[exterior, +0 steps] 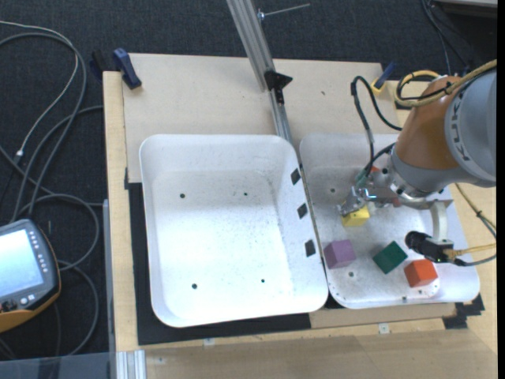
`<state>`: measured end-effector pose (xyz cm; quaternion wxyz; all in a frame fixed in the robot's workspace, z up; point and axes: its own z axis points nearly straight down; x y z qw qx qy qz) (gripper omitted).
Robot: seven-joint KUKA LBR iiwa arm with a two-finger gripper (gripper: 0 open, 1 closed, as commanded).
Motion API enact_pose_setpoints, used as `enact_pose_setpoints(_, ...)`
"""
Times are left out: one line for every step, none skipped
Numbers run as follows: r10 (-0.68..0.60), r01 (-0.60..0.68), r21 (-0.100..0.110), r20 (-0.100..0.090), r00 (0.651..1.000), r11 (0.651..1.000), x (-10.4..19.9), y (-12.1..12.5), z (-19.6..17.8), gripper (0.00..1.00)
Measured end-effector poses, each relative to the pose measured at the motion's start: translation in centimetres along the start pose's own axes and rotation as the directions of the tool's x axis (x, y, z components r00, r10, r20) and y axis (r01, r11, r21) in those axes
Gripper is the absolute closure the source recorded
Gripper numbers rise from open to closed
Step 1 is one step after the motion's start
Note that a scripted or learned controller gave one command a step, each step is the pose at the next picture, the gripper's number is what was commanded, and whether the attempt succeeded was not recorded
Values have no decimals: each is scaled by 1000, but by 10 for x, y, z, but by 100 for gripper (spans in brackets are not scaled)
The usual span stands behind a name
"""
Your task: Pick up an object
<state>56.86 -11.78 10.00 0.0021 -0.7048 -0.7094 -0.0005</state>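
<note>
Yellow block (357, 216) at the tool (353, 206)
We see the block touching the tool's tip; we cannot tell its grip state.

We cannot make out how the gripper (357, 204) meets the yellow block (356, 216); its tips are too small and blurred where they sit right at the block. The arm (450, 136) runs off the right edge and covers the far right part of the right bin (316, 164). A handheld screen (22, 271) is cut by the left edge.
</note>
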Motion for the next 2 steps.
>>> enact_pose_setpoints(-3, 3, -10, 1, 1000, 1000, 95, -5, -104, 100)
enact_pose_setpoints(0, 0, 5, -1, 1000, 1000, 152, -55, -98, 100)
